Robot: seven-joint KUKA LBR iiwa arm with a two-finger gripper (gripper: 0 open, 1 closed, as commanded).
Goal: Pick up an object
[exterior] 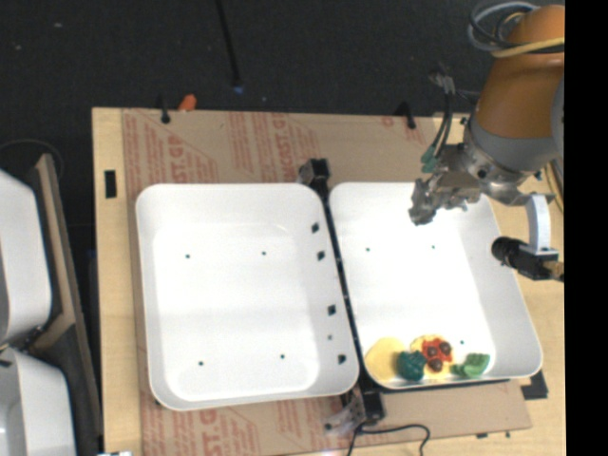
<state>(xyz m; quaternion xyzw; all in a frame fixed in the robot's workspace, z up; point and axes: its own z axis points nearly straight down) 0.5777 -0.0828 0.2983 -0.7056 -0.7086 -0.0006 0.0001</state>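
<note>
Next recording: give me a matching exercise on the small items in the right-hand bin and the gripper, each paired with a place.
Things:
1. pale yellow flat round piece
2. small red object
3. small bright green object
4. gripper

Places:
A. over the right bin's far edge
B. leftmost of the cluster
C. rightmost of the cluster
D. between the teal and green pieces

Pairs: 1-B, 2-D, 3-C, 4-A

Two shallow white bins side by side on a brown cardboard sheet with red print, laid on a light wood bench. Left bin and right bin touch along a seam with black clips. Black clamp at the seam's far end. Dark floor beyond, black cable across it. White units at the left edge.
</note>
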